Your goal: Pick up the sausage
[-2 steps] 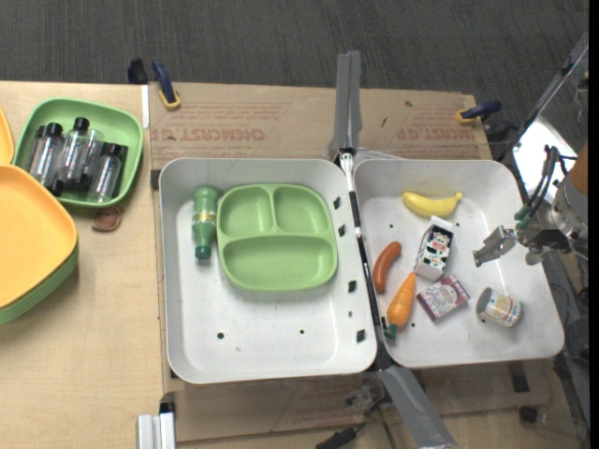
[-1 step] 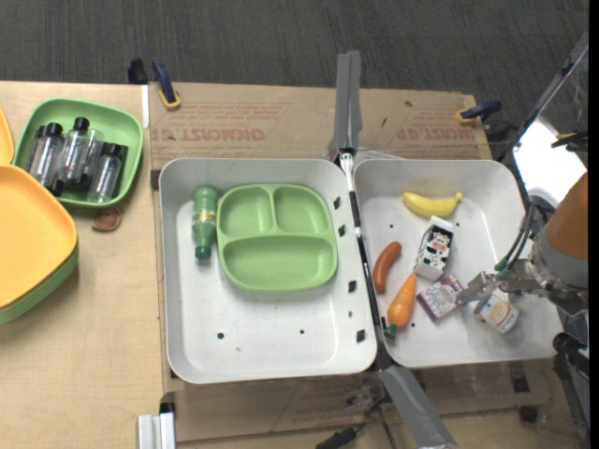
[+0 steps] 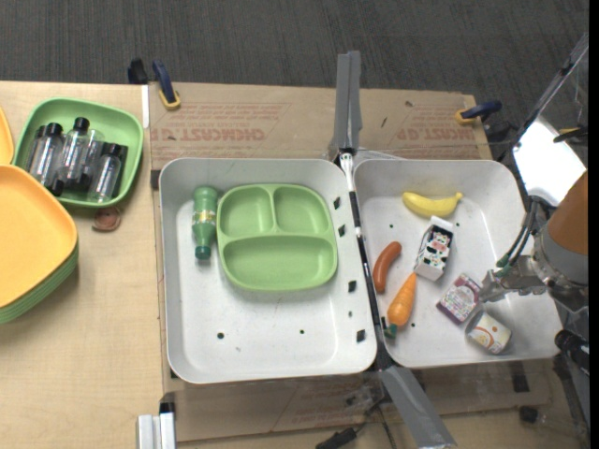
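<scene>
The sausage (image 3: 386,265) is lying in the right bin (image 3: 487,181), close to that bin's left wall, and it is not being touched by anything. It is being seen as a short red-brown stick, with its long side running from the upper right down to the lower left, only a little tilted from straight up and down in the picture. An orange carrot (image 3: 402,299) is lying just below it, very near its lower end, and a small white carton (image 3: 434,252) is sitting just to its right. The gripper (image 3: 501,283) is hanging at the right side of the same bin, near a purple packet (image 3: 459,299) and a small round cup (image 3: 489,332). So the sausage is lying well to the left of the gripper, and a tiny bit higher in the picture, with the carton sitting between them. How wide the gripper is being held cannot be told from here, because it is too small and blurry. Nothing is being seen inside it. A move to the left is probably being called for, with the grip being turned across the sausage's thin side.
</scene>
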Motion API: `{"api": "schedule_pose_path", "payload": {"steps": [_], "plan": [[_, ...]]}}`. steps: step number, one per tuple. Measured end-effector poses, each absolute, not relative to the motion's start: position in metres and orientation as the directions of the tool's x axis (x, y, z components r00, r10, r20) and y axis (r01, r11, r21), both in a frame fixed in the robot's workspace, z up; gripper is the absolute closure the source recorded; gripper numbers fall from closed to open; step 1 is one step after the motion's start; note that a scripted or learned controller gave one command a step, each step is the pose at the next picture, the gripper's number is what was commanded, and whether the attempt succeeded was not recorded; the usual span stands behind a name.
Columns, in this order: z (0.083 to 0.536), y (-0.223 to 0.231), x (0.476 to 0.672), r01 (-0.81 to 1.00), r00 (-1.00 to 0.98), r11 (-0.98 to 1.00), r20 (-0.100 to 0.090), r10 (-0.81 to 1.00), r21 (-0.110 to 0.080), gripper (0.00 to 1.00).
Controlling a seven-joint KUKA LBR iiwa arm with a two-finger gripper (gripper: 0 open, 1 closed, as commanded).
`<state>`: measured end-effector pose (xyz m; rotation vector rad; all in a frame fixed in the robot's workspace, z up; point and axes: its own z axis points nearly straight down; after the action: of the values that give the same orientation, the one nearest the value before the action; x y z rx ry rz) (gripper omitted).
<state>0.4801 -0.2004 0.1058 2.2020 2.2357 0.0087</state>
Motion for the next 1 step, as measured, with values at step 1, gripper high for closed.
{"api": "schedule_pose_path", "payload": {"steps": [1], "plan": [[0.0908, -0.2218, 0.4769, 1.0, -0.031, 0.031, 0.0, 1.0, -0.002, 1.0]]}}
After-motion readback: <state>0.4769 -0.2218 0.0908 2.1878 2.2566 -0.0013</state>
